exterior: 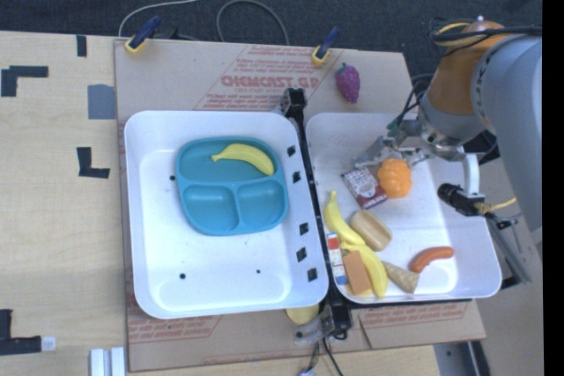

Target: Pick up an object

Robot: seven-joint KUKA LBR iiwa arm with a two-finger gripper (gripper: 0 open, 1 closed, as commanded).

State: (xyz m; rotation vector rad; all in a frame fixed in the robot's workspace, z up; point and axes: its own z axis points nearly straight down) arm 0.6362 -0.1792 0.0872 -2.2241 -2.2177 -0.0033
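Overhead, tool (394, 152) state unclear, above orange (395, 178), near right bin's (470, 277) far edge.

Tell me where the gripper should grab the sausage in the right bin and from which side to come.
Grip the sausage across its narrow middle, coming straight down from above. It lies flat on the bin floor, its length running left-right with a slight tilt, so the fingers should likely close across that axis. It sits apart from the cone-shaped piece on its left, leaving room for fingers.

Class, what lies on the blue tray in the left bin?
One yellow banana lies in the top compartment of the blue tray. The two lower compartments hold nothing. Whatever is beneath the tray is covered.
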